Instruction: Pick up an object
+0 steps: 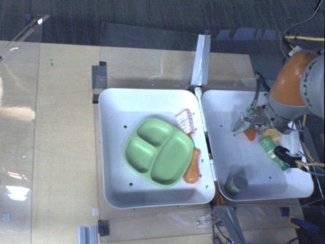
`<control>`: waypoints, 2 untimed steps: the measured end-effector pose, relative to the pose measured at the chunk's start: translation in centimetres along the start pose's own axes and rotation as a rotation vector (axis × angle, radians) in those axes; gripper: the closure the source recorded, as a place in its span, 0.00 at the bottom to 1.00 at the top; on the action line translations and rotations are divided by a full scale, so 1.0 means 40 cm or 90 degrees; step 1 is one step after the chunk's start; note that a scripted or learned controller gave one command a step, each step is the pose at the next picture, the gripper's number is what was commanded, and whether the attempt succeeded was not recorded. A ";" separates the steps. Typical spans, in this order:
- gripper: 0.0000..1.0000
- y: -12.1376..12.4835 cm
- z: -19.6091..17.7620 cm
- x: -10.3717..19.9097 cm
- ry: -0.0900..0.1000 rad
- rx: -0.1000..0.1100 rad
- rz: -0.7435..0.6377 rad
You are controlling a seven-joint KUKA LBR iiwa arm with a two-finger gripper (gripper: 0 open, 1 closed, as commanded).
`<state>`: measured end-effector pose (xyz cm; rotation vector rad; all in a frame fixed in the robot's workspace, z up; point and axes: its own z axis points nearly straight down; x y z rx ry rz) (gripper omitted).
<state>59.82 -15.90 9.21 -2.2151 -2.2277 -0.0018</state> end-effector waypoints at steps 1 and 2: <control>1.00 0.003 -0.018 0.003 0.001 0.001 -0.001; 1.00 0.000 -0.293 0.118 -0.001 0.000 -0.002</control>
